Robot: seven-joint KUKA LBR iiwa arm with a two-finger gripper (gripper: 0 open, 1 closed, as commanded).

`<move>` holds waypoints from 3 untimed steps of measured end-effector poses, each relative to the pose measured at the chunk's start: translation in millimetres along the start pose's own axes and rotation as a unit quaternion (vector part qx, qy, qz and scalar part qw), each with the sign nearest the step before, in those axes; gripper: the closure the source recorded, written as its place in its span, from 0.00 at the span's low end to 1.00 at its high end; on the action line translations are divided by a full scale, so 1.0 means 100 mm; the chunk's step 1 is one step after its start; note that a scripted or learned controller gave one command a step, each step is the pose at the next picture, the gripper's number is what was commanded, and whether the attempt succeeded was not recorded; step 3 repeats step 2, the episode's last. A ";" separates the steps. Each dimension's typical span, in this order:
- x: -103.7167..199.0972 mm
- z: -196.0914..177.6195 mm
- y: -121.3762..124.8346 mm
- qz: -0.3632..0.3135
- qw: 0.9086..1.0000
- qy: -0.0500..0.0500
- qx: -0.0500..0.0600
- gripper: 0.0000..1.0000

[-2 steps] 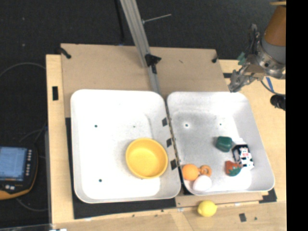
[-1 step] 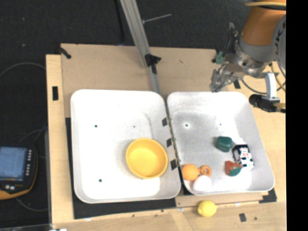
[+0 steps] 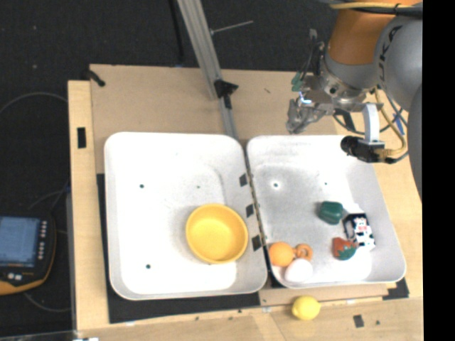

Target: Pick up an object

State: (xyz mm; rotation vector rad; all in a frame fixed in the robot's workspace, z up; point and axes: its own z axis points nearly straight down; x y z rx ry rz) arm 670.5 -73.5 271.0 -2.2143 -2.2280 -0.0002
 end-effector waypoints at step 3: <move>1.16 0.14 -0.17 -0.001 1.000 0.001 0.000 1.00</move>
